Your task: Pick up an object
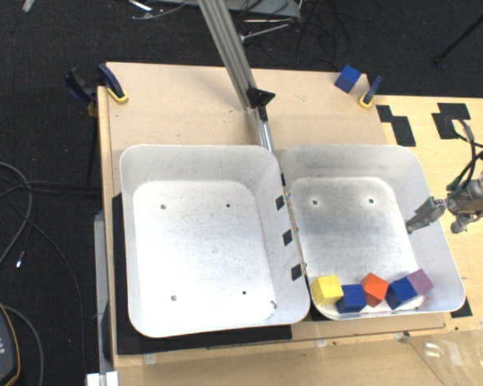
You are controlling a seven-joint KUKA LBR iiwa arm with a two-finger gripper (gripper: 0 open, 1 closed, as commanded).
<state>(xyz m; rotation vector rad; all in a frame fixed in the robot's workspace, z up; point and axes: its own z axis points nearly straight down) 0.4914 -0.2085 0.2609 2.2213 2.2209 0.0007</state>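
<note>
Reaching in: tool (439,214) low over right bin's (435,185) right rim
Fingers: spread apart, holding nothing
Blocks (373,289): bin's front edge

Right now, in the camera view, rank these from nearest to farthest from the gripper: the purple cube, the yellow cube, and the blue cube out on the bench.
Measured from the gripper at the right bin's right edge:
1. Purple cube, front right corner of the right bin.
2. Yellow cube, front left of the same bin.
3. Blue cube on the bench, beyond the bins at the back.
</note>
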